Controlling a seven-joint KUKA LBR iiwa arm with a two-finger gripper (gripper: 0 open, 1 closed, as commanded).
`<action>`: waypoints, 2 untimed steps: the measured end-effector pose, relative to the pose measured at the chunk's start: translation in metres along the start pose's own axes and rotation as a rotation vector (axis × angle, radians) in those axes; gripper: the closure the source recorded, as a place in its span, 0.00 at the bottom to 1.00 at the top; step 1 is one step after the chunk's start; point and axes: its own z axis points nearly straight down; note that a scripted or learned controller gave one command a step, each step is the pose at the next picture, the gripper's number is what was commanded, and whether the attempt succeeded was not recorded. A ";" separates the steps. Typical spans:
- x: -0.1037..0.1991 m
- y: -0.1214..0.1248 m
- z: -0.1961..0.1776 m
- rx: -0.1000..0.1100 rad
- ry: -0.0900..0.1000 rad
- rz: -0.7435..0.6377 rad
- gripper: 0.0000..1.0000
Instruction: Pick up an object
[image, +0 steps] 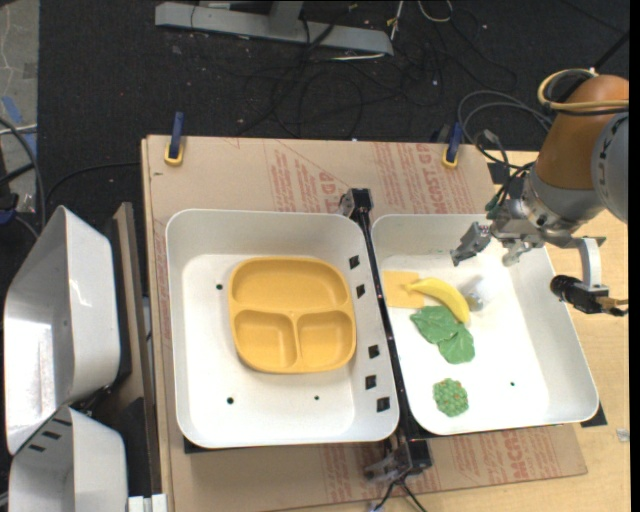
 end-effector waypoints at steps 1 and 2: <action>-0.006 0.000 0.061 -0.003 -0.001 0.001 0.00; -0.006 0.002 0.047 -0.009 -0.003 0.000 1.00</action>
